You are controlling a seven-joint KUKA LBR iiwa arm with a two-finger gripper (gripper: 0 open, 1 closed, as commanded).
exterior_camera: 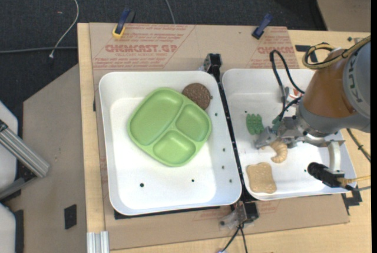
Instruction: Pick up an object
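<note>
2 bins. Left bin (118, 145): green tray (169, 126), brown disc (197, 94) at its rim. Right bin (247, 84): green piece (254, 123), cracker (261, 178), tan curved piece (280, 151) just under gripper (277, 140), likely target. Grip state: cannot tell.

Left bin (112, 128): green tray (169, 126) and brown disc (196, 93) crowd the upper half; near strip lies open.

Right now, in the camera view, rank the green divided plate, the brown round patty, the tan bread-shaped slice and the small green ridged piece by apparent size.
1. Green divided plate
2. Tan bread-shaped slice and brown round patty: too alike to rank, and the plate overlaps the patty's edge
3. Small green ridged piece
</note>
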